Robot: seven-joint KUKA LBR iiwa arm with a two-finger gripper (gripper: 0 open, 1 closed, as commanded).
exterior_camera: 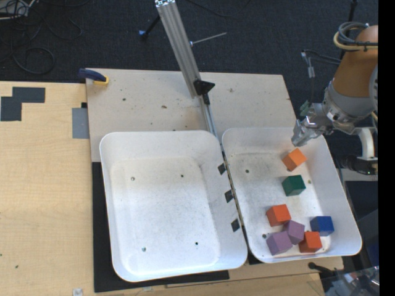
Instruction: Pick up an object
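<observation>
Nearest the camera, at the right bin's [345, 217] front edge, a cluster sits packed: two purple blocks [286, 237], a small orange-red cube [310, 242] and a blue cube [321, 224], several touching. Just behind them lies a red-orange cube [278, 214], then a green cube [294, 184] standing apart. Farther back an orange cube [294, 158] rests alone, tilted. The gripper [300, 138] hangs just beyond it at the bin's far right rim, so this cube lies directly toward the camera and slightly left of the gripper, nearer than any other piece. Whether the gripper is spread or closed I cannot tell; nothing shows between it. The left bin [123, 150] lies alongside.
</observation>
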